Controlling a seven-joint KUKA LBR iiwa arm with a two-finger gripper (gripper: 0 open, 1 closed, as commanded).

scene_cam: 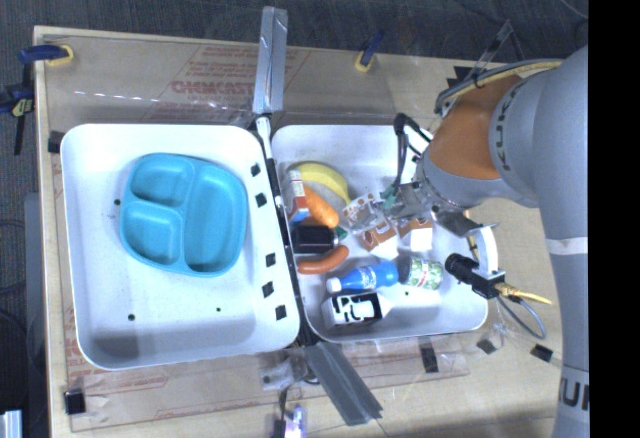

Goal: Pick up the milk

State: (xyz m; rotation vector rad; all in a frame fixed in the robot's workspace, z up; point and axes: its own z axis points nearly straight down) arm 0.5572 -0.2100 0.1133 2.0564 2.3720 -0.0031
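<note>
A: Camera view: the gripper (392,211) is hovering mid right bin (340,138); can't tell its grip.
B: The milk (356,307) is lying at six o'clock, touching the bottle (385,276).
A: Crowding is risking a wrong grab or slip.

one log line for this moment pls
task: pick up milk | pincer: low in right bin above clutter | milk: at front wall, not held | left bin: blue tray

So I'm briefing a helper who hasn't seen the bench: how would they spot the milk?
Look in the right bin, along its near edge. The milk is a small black-and-white carton lying below the blue bottle, the only boxy black-and-white item there.
</note>
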